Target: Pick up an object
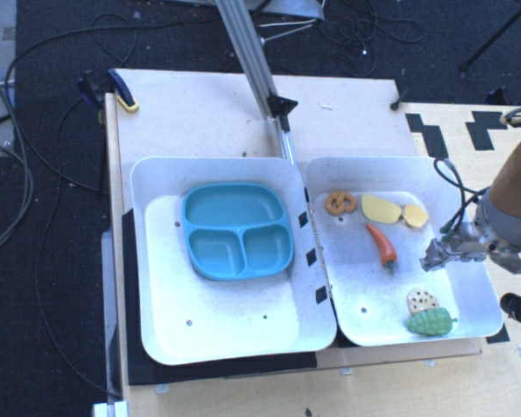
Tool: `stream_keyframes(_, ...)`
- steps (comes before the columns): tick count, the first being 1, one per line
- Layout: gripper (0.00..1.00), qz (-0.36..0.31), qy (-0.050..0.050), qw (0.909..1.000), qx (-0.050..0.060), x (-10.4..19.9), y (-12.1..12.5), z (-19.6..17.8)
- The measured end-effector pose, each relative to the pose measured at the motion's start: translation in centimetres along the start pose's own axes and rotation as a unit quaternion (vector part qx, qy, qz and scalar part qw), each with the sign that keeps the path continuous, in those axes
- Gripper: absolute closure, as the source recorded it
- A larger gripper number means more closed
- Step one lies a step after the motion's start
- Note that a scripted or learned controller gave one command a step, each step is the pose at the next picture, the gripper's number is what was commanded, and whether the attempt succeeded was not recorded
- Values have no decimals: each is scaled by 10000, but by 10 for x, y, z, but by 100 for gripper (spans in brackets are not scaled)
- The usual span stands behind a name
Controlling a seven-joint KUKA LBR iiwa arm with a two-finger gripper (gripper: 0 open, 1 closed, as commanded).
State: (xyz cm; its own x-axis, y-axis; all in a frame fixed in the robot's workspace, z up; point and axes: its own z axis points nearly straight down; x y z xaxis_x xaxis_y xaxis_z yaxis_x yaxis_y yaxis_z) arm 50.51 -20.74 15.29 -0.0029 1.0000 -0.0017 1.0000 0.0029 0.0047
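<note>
- we see the gripper (pixel 436 259) low over the right bin (pixel 469 298), near its right edge; we cannot tell how it is set, and nothing shows in it.
- in that bin lie a pretzel (pixel 339 203), yellow slices (pixel 391 210), a red pepper (pixel 383 244), a cookie (pixel 422 301) and a green leafy piece (pixel 431 322).
- the left bin (pixel 156 302) holds a blue divided tray (pixel 239 231).
</note>
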Motion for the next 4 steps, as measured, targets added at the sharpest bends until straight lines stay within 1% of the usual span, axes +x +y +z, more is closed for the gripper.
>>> stream_keyframes(1,100,0,-6,10000,-6,-1,9,-46)
stream_keyframes(2,100,0,-9,10000,-12,-4,18,-99)
stream_keyframes(3,100,-22,17,10000,25,48,30,-86)
stream_keyframes(4,100,-24,16,10000,18,101,37,-93)
